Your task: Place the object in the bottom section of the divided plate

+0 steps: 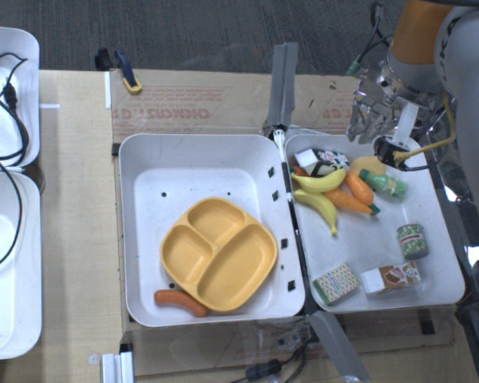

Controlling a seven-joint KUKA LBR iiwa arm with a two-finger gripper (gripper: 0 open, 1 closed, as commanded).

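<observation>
Nearest you, along the front of the right bin (451, 290), sit a green-printed carton (336, 282), a small white carton (390, 277) and a little green can (412, 240). Beside them, in the left bin (136, 214), the divided plate (219, 253) lies flat with a sausage (180, 299) tucked against its near rim; its largest section faces the near-right corner, and you can take that for the bottom one.

Further back in the right bin is the heap you must choose from: two bananas (320, 195), a carrot (352, 196), a green bottle (382, 183) and a black-and-white toy (329, 163), all touching or overlapping. The task does not say which one.

Beyond them, the gripper (377, 124) hangs over the far right corner, above the heap. The pile lies toward you and slightly left of it; the plate is well off to the left. You cannot tell how far the fingers are spread, and nothing shows between them.
</observation>
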